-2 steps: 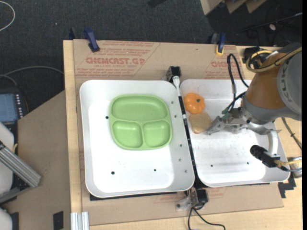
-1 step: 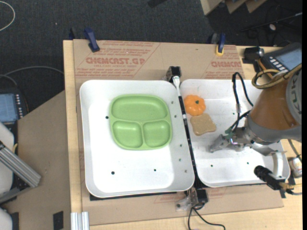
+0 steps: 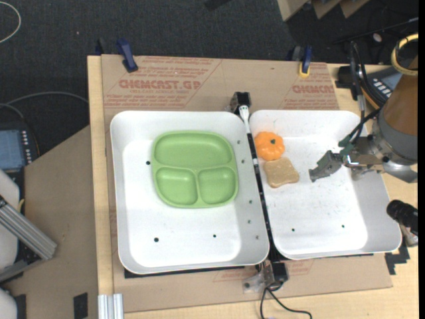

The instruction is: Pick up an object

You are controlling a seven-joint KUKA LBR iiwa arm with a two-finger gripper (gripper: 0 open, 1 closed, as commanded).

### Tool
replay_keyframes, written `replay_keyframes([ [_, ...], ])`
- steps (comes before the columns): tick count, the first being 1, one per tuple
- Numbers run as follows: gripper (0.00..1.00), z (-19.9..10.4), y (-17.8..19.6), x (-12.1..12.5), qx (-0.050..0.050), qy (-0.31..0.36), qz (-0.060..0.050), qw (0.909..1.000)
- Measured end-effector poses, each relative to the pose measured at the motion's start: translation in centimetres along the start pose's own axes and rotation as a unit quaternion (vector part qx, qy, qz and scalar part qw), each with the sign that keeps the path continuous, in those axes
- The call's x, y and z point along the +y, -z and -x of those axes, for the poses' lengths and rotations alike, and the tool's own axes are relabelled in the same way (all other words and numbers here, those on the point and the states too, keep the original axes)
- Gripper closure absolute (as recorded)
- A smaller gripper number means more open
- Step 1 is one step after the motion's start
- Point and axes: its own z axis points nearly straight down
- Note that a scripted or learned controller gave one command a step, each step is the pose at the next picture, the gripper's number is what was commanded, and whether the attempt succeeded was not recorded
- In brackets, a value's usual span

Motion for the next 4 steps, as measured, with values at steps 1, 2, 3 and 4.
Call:
replay_keyframes([
  [1,0.0,-9.2,11.1,0.2,0.002,0.004,-0.001,1.0],
  [2,0.0,-19.3,17.0,0.2,0.003,0.004,-0.004,1.0],
  [3,0.0,-18.1,15.1,0.1,0.0,-0.004,-0.011,0.9999],
  [4,1.0,-18.1,16.2,0.2,0.0,-0.002,-0.008,1.0],
])
